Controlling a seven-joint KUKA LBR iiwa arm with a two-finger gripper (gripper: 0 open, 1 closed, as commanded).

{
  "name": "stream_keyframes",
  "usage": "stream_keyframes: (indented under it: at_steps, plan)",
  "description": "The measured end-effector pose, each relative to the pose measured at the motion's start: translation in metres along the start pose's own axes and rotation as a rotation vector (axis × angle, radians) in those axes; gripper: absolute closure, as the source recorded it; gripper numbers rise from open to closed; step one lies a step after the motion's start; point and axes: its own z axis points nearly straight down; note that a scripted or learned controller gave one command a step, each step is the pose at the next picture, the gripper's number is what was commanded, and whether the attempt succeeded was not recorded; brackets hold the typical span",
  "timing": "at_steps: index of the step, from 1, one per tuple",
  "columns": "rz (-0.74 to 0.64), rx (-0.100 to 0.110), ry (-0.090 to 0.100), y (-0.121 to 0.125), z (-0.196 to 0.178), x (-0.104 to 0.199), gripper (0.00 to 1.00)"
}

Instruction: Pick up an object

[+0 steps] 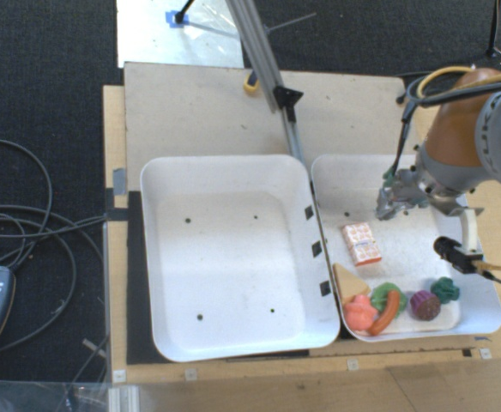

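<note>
Dark carpet surrounds the pale tabletop (199, 110), which carries two shallow white bins side by side. Over the right bin (345, 174) the claw (394, 202) hangs at the arm's wrist, above bare floor near the bin's far half; nothing is seen between its fingers, and whether they are spread or closed cannot be told from this angle.

Nearest to it, well short of contact, lies a small box (362, 244), orange and white, flat on the bin floor. It looks light, stiff and square-edged, so a pinch across its narrow sides should hold, though its smooth card may slip.

Farther off, along the near rim, toy foods crowd together: a tan wedge (347, 279), a red fruit (359, 312), an orange carrot (385, 312), a purple ball (425, 305) and a green piece (444, 289). These look like light hard plastic, rounded, likely to roll.

The left bin (160, 178) shows only its floor.
</note>
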Motion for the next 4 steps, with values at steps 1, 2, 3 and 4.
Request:
stream_keyframes:
  at_steps: [1,2,3,4]
  plan:
    - [-0.003,-0.005,-0.002,0.006,-0.064,-0.004,1.0]
    - [-0.004,0.001,0.0,0.007,-0.077,-0.004,1.0]
    - [-0.011,0.001,0.002,0.012,-0.086,0.06,1.0]
    - [-0.012,0.002,0.003,0.007,-0.092,0.121,1.0]
